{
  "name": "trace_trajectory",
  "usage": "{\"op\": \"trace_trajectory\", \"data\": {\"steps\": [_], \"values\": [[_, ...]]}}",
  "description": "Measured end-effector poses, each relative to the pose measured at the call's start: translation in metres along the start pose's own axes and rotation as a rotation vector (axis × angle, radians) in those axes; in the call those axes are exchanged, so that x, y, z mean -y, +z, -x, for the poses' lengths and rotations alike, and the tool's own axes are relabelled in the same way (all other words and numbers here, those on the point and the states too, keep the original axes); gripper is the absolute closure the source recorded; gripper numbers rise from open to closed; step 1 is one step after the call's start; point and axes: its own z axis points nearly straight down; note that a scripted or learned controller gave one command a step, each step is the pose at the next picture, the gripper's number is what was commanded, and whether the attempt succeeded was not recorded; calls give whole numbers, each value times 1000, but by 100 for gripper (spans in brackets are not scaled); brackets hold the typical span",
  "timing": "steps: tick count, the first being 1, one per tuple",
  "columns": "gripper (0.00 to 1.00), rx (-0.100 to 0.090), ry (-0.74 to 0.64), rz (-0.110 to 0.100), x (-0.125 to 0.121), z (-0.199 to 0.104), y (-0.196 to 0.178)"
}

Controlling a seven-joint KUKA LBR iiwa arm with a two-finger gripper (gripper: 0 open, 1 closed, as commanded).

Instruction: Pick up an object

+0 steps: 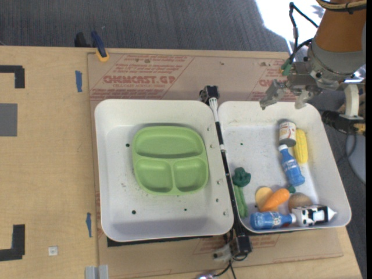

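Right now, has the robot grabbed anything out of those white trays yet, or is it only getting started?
Only getting started, by the look of it. Nothing looks done yet: the gripper hangs with open fingers above the far edge of the right bin, with nothing between them. The toys lie in that bin, among them the corn cob, the upright blue bottle and the carrot. Left to do: come down, close on one and lift it.
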Motion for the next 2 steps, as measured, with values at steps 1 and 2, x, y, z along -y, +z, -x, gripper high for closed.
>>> {"op": "trace_trajectory", "data": {"steps": [1, 2], "values": [[0, 0, -90, -2, 12, 58, 116], [0, -2, -436, 8, 29, 96, 169]]}}
